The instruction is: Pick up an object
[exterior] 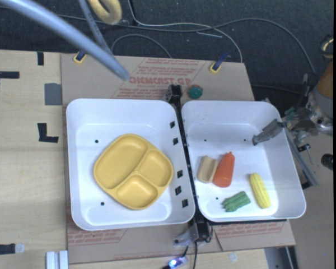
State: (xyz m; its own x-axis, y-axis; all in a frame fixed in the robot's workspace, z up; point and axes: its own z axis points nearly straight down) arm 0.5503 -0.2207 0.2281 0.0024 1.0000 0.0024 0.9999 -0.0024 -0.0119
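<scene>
White plastic everywhere you look: two shallow bins sit side by side on the counter (22, 150), and the action is all on the right. The right bin (224, 114) carries four toy foods bunched toward its near half: a tan bread roll (206, 168) touching an orange carrot (224, 170), a green pea pod or bean piece (236, 201) just below them, and a yellow corn cob (260, 190) near the bin's right wall. Any of these would do for the pick, and they lie flat and reachable from above. The left bin (84, 114) has a yellow sectioned plate (133, 171) lying flat in the middle, out of play for now, I'd say. And here's the arm, reaching in from the right, its hand (267, 132) hovering at the right bin's far right corner, a grey finger slanting down toward the bin's interior. Whether that hand is spread or pressed together, I cannot tell from this angle; nothing is visibly pinched in it. It is well apart from the food, so my read is the grasp has not begun, and the hand needs to travel toward the near side, the corn being the closest candidate. The tight pairing of roll and carrot could make a clean grab there awkward.
</scene>
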